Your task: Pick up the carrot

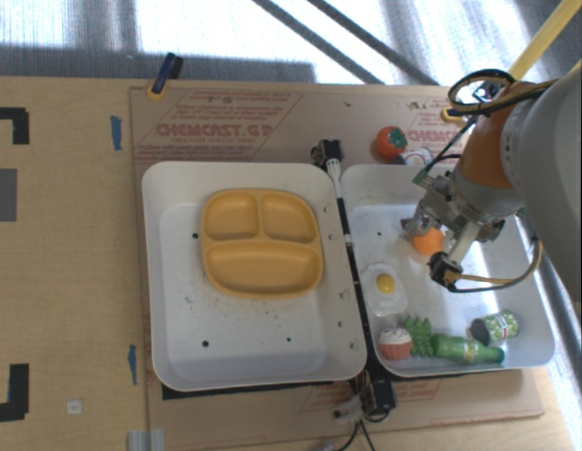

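From where I stand, the toy fried egg [385, 283] in the right bin [385, 216] is the handiest marker, so everything is placed from it.

The carrot [426, 243], a small orange lump, sits on the bin floor just up and to the right of the egg, near it but not touching. The claw [430, 225] is right over the carrot, its tip against the carrot's upper side. Its end is crowded and dark from this angle, so I cannot tell whether it is clenched, released or grasping the carrot. The grey arm [544, 148] comes in from further right of the egg, orange band above the wrist.

Below the egg, toward the near rim, is a little cake-like toy with a red top [396, 343]. Just right of that is a spiky green piece [419, 334], then a green bottle [464, 349] lying on its side. A small green-and-white can [497, 327] lies close to the bottle's far end.

Well left of the egg, across the divide, the left bin [178, 252] carries a yellow divided plate [262, 241], lying flat.

Straight up from the egg, outside the bin, a round red-orange toy with a green top [391, 142] rests on the cardboard sheet [225, 125] that covers the bench [55, 252]. Far up and left, a blue-and-orange marker [165, 73] lies at the cardboard's edge.
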`<state>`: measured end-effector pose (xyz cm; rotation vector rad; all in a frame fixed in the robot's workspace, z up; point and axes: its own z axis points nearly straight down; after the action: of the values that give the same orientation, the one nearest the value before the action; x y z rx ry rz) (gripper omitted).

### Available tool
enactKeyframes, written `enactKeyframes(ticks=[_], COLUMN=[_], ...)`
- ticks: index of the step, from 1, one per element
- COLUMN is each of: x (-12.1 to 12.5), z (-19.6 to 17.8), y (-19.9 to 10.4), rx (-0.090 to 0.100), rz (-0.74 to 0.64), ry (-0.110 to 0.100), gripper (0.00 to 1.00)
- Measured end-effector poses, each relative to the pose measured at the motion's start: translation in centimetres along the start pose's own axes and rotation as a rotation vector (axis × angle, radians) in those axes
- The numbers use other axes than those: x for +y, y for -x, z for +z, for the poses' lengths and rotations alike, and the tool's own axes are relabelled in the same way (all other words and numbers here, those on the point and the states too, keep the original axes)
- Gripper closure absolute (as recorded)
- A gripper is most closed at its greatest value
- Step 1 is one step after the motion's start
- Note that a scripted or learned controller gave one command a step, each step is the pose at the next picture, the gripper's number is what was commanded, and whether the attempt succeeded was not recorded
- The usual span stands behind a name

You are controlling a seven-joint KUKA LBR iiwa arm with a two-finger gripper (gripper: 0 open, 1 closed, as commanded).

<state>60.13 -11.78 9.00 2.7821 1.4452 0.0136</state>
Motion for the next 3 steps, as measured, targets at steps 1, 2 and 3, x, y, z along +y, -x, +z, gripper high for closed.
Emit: enactKeyframes(ticks=[1,2,3], x=[-3.0,-6.0,1.9], z=[-0.1,-11.3,-7.7], y=[0.8,-1.1,-0.1], rx=[0.001,-0.007,-0.008], rz=[0.206,0.369,0.321], ry=[0.001,-0.010,-0.010], gripper=[1.00,1.00,1.00])
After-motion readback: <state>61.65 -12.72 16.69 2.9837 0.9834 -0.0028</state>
